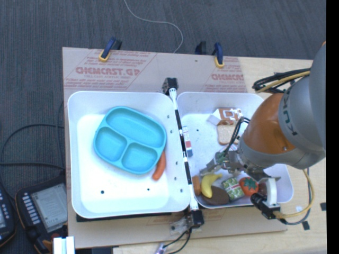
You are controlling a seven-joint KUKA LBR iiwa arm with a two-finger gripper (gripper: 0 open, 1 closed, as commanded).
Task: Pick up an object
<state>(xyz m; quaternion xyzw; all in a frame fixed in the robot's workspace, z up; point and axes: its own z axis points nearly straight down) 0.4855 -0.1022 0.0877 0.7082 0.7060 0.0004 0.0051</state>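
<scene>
I see the gripper (223, 163) low in the right bin (198, 121), over a banana (209, 183) at the near edge; whether it grips I cannot tell. Pick not yet confirmed.

Bright, even light across the whole scene, and it's a cool, slightly bluish cast. The two white bins (74, 142) glare almost to pure white, their floors washed out. Soft shadow sits under the blue plate (130, 139) and along the bin walls, nothing hard-edged. The arm (286, 131) looms large and a touch soft at the right, and the small items beneath it look grainy. The carpet (32, 46) stays dim.
</scene>
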